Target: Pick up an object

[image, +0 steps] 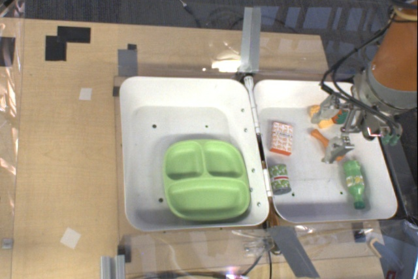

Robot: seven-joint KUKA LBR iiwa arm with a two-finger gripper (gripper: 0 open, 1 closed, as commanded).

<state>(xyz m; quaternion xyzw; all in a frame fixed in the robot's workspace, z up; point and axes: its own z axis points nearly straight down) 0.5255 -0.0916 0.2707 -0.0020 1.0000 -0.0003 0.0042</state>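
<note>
In the right bin [307, 199] lie a red and white box [282, 138], a small can with a green label [279, 178], a green bottle [354, 183], a small orange piece [319, 136] and an orange and yellow item [323, 114]. My gripper [337, 152] hangs low over the right half of this bin. It is just right of the small orange piece and just above the bottle's cap end. Nothing shows as held in it.
The left bin [140, 140] holds a green divided plate [206, 178]. A metal divider post [251, 42] stands behind the seam between the bins. Black cables [339, 68] loop from the arm over the right bin's far corner.
</note>
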